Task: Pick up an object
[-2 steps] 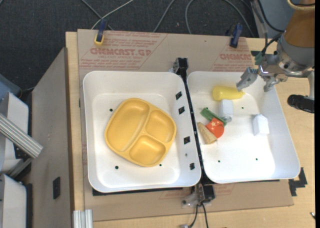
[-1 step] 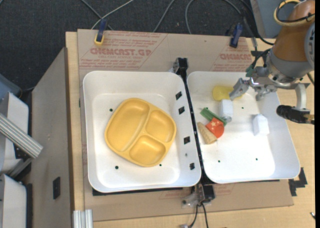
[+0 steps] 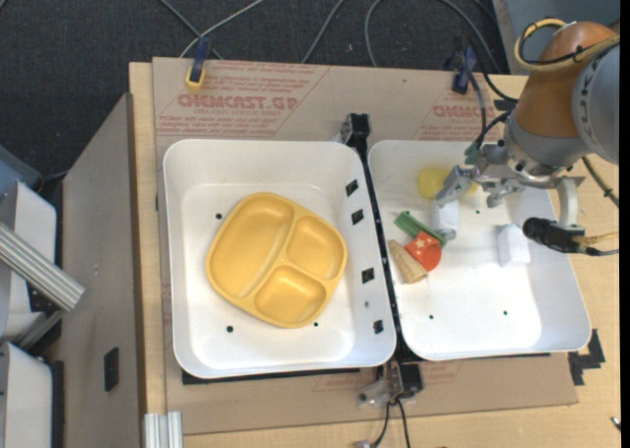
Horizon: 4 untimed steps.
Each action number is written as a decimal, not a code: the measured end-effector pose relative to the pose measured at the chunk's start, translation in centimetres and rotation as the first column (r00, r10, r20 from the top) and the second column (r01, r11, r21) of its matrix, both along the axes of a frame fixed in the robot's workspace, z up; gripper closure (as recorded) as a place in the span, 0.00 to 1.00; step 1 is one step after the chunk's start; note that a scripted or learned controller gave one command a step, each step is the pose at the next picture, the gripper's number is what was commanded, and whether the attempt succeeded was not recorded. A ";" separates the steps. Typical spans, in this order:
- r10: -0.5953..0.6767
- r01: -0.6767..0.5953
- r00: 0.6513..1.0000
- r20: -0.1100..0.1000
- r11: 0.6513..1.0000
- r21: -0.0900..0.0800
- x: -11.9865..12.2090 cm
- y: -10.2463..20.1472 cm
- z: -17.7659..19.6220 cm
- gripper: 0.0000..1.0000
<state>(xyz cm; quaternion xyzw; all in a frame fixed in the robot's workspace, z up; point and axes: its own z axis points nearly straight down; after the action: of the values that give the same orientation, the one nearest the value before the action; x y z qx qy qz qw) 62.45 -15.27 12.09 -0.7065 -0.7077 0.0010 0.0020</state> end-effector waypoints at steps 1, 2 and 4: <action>-0.001 0.001 1.000 0.000 1.000 0.000 0.0 0.1 -3.8 0.00; -0.001 0.001 1.000 0.005 1.000 0.000 0.1 0.1 -2.4 1.00; -0.002 0.002 1.000 0.010 1.000 -0.003 -0.4 -1.4 7.6 1.00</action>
<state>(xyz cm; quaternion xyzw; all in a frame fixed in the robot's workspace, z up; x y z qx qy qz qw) 62.00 -16.66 19.68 -0.7071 -0.7071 -0.0015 -0.0029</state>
